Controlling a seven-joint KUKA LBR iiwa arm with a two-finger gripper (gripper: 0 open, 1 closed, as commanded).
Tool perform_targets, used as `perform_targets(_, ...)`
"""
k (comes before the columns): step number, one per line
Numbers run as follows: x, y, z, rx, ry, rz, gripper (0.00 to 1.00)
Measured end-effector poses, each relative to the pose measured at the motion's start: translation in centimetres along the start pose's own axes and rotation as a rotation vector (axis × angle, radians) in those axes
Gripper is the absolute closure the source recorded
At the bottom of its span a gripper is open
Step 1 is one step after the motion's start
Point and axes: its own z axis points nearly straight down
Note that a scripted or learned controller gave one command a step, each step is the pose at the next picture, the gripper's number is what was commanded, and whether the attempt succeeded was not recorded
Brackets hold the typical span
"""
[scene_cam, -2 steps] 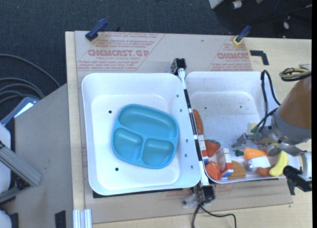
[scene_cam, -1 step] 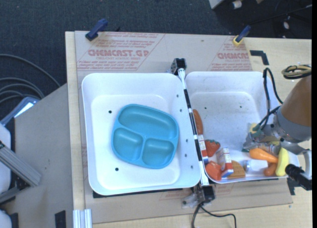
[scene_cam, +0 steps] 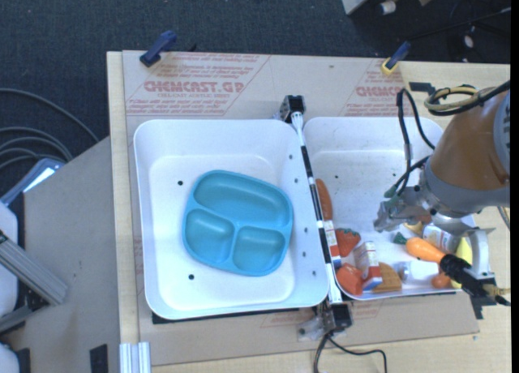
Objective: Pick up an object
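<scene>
The right bin (scene_cam: 357, 140) holds several small toy foods along its near side: an orange-red sausage (scene_cam: 323, 198) against the divider, a red piece (scene_cam: 348, 243), a small bottle (scene_cam: 364, 257), a tan cracker-like piece (scene_cam: 390, 279) and an orange carrot (scene_cam: 425, 249). The arm (scene_cam: 470, 160) reaches in from the right and hides the bin's right part. Its gripper (scene_cam: 395, 217) hangs low over the bin floor, just left of the carrot and to the right of the red piece. Nothing is visibly held.
The left bin (scene_cam: 154, 152) holds a blue three-compartment plate (scene_cam: 238, 222). A black and white rail (scene_cam: 309, 177) divides the two bins. A black cable (scene_cam: 403, 128) loops above the right bin. Blue and yellow clamps sit at the bench's back edge.
</scene>
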Motion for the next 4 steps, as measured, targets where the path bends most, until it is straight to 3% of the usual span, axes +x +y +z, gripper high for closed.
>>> perform_targets(1, -0.1, 0.0, 0.0, 0.001, -0.001, 0.001, 0.00)
perform_targets(2, -3.0, -0.1, 5.5, 0.002, 0.000, 0.003, 0.00)
perform_targets(3, -2.9, -0.1, 4.5, 0.001, -0.001, 0.003, 1.00)
perform_targets(4, 1.7, -0.5, -0.7, 0.001, 0.000, 0.000, 1.00)
